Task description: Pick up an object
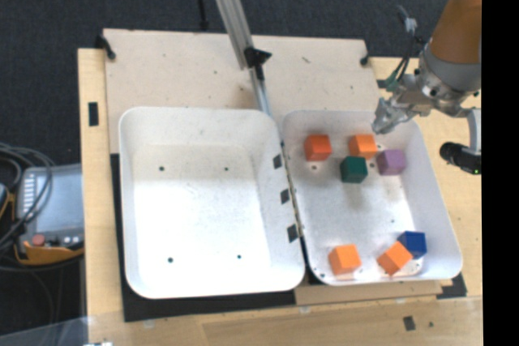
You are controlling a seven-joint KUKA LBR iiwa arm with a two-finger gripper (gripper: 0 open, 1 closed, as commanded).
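Observation:
The right bin (430, 198) holds several small blocks. Near its far side sit an orange block (318, 147), a second orange block (363, 145), a dark green block (353, 169) and a purple block (392, 161). At the near edge lie two more orange blocks (345, 259) (395, 258) and a blue block (413, 242). My gripper (383, 122) hangs over the bin's far right corner, just up and right of the second orange block. Nothing shows between its fingers.
The left bin (130, 174) lies beside the right one. A slanted metal pole (231, 8) rises behind the bins' shared edge. A grey device with cables (49, 211) sits off the bench at the left.

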